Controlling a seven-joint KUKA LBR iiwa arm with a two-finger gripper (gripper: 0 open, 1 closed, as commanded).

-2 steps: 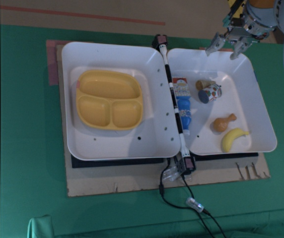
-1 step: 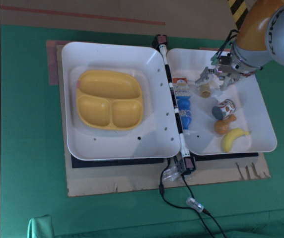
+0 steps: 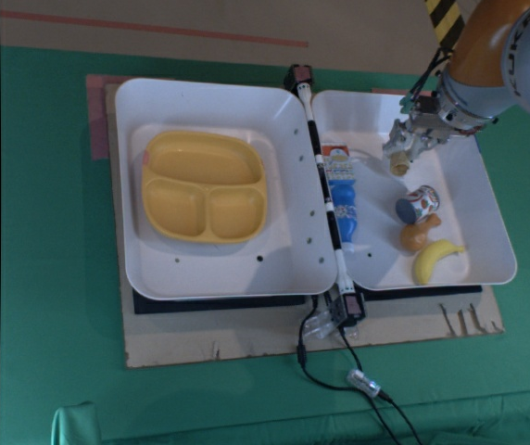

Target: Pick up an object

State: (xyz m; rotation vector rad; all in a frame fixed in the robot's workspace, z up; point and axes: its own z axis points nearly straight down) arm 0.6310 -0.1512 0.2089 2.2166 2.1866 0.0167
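I see the gripper over the right bin at about one o'clock, and a small tan thing sits between its jaws, so they look shut on it. It could slip out, since little of it is held. The banana and cup lie at four o'clock. The surface is green cloth, with brown floor behind.
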